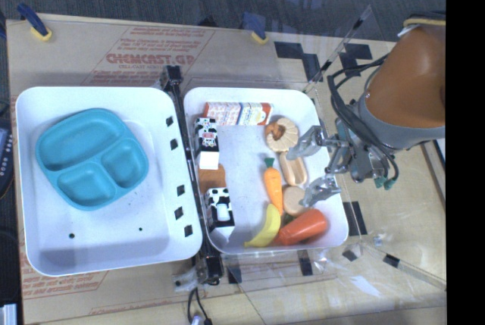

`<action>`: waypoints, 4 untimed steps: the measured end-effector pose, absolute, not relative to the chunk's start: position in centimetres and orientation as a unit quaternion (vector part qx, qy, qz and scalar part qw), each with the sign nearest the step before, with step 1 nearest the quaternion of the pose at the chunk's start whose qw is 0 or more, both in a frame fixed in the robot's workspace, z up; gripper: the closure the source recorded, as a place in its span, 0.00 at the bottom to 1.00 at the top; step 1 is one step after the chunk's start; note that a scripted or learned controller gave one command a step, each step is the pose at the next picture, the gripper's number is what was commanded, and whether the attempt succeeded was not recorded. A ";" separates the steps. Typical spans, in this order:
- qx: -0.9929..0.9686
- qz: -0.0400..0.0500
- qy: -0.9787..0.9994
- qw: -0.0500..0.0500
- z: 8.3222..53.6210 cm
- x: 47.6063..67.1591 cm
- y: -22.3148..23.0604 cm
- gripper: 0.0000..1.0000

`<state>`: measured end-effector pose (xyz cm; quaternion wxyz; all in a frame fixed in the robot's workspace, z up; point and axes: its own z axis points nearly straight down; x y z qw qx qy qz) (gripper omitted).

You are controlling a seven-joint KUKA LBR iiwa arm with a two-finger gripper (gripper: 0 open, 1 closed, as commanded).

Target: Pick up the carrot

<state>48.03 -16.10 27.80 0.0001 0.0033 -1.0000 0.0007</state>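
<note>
The carrot (273,184) is orange with a small green top and lies lengthwise in the middle of the right bin (250,143). My gripper (313,165) hovers over the bin's right side, just right of the carrot, open, with one finger (307,142) toward the back and the other nearer the front. Nothing sits between the fingers. They hang above a tan hot-dog bun (292,169) that lies beside the carrot.
Packed around the carrot are a banana (265,228), a red pepper (305,226), a round cookie (281,132), a juice carton (236,113) and cow-print cartons (220,208) along the left wall. The left bin (98,240) holds a blue divided plate (91,157).
</note>
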 end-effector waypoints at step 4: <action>-0.079 0.001 -0.997 -0.001 21.8 48.2 -11.4 1.00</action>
